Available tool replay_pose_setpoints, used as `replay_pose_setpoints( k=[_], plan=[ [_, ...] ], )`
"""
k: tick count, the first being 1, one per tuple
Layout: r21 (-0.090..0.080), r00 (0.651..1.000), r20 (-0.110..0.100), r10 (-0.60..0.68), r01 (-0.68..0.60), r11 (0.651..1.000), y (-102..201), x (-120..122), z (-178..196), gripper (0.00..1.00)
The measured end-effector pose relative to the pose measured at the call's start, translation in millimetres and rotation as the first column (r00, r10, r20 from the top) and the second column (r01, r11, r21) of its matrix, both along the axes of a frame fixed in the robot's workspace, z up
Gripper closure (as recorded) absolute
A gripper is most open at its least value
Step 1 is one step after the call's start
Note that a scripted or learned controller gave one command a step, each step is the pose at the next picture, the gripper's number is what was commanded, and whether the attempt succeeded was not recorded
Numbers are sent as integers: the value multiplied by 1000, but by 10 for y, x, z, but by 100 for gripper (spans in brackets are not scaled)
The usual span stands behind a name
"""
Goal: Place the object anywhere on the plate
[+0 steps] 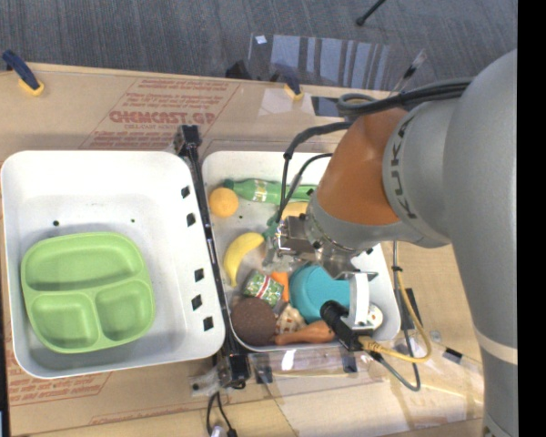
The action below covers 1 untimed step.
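Camera view: you see the green divided plate (86, 289) lying in the left bin (18, 180), well apart from the toys heaped in the right bin (220, 164): an orange (224, 202), a banana (241, 254), a green bottle (259, 190), a teal cup (316, 290), a brown ball (251, 320) and a carrot (306, 334). The gripper (287, 237) hangs low over this heap, beside the banana; you cannot tell whether it is released or clenched.

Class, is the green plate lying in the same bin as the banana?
No. The green plate lies in the left bin; the banana is in the right bin.
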<state>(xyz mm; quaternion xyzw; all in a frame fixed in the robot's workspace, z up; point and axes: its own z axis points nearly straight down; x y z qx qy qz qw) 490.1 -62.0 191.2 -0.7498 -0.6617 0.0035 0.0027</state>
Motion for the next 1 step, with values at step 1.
replay_pose_setpoints(
  k=[1],
  plan=[
    [0,1000,0,0,0,1000,1,0,0,0]
  ],
)
